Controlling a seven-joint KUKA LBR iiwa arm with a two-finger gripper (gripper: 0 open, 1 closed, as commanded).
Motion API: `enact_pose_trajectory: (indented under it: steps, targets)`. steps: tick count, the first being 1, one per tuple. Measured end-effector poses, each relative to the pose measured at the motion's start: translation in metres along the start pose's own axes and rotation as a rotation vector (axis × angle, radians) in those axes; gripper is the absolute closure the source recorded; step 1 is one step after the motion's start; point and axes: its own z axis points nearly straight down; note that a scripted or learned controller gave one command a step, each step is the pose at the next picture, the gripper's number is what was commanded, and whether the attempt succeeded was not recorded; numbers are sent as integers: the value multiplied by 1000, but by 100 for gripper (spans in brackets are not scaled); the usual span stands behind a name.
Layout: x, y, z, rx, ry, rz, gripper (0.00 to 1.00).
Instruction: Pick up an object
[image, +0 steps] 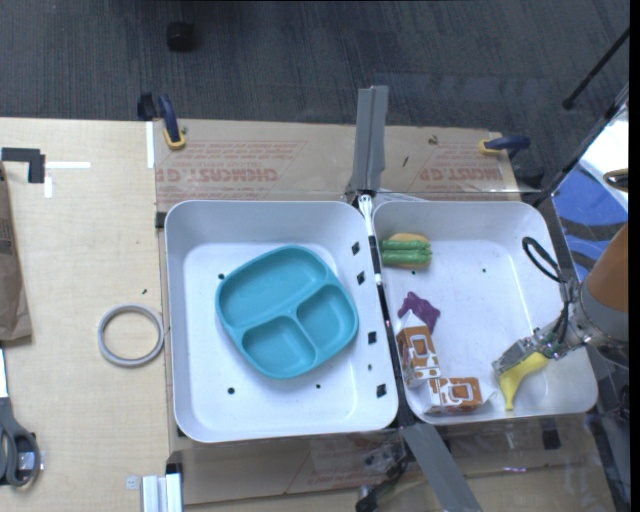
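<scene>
The right bin (480, 240) holds a yellow banana-shaped toy (516, 382) near its front right corner. My gripper (527, 352) is low over the toy's upper end and touches or overlaps it. The grey arm with its orange band (608, 290) comes in from the right. Also in this bin are a green and yellow toy (405, 250) at the back left, a small purple piece (419, 308), and two orange and white cartons (418, 356) (456, 394) along the left and front. A teal divided plate (288, 311) lies in the left bin (190, 330).
A black cable loop (541, 258) hangs over the right bin's right wall. On the bench to the left lie a grey tape ring (131, 334) and scissors (16, 452). Blue clamps (170, 120) (505, 146) sit at the back edge.
</scene>
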Motion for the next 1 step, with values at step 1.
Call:
enact_pose_trajectory:
  steps: [1]
  targets:
    - [16,9,-1,-1,-4,-416,0]
